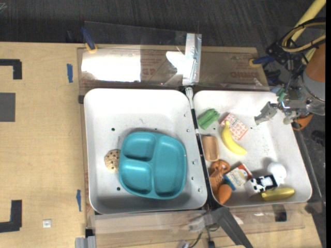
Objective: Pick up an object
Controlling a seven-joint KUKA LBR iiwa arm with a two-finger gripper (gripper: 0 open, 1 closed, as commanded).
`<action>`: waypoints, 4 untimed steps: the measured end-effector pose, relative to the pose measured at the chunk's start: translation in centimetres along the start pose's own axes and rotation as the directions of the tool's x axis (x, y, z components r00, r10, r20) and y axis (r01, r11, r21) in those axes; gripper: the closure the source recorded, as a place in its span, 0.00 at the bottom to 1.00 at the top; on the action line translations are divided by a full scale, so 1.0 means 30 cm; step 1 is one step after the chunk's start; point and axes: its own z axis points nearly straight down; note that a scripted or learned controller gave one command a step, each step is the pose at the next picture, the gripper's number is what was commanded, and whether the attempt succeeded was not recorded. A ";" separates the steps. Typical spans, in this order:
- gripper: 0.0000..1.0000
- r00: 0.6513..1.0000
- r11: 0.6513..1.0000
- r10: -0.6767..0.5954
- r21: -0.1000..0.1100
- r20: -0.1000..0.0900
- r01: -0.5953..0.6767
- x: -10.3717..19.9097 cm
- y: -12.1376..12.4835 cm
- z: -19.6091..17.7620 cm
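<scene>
In the camera view, the gripper [273,112] hangs over the upper right part of the right bin [258,98]. Its fingers [264,114] stand a little apart and nothing is between them. They touch no object. Just left of the fingers lies a small pink-and-white box [235,126], and below it a yellow banana [232,140]. Further left is a green object [208,118]. The teal divided plate [153,163] lies far left, in the left bin [98,138].

We observe the arm [316,81] entering at the right bin's [289,143] far right corner. Its gripper [269,113] hangs above that bin's far right area, nothing visible between its fingers.
</scene>
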 end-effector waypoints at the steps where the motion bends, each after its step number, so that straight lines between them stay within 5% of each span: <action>1: 0.00 0.946 0.946 0.325 0.004 0.000 -0.325 -0.121 -0.041 0.100; 2: 0.00 0.960 0.960 0.279 0.006 -0.003 -0.279 0.104 0.077 0.220; 3: 0.00 0.980 0.980 0.199 -0.005 0.001 -0.199 0.049 -0.021 0.018; 4: 0.00 0.991 0.991 0.135 0.007 -0.001 -0.135 0.168 -0.045 0.286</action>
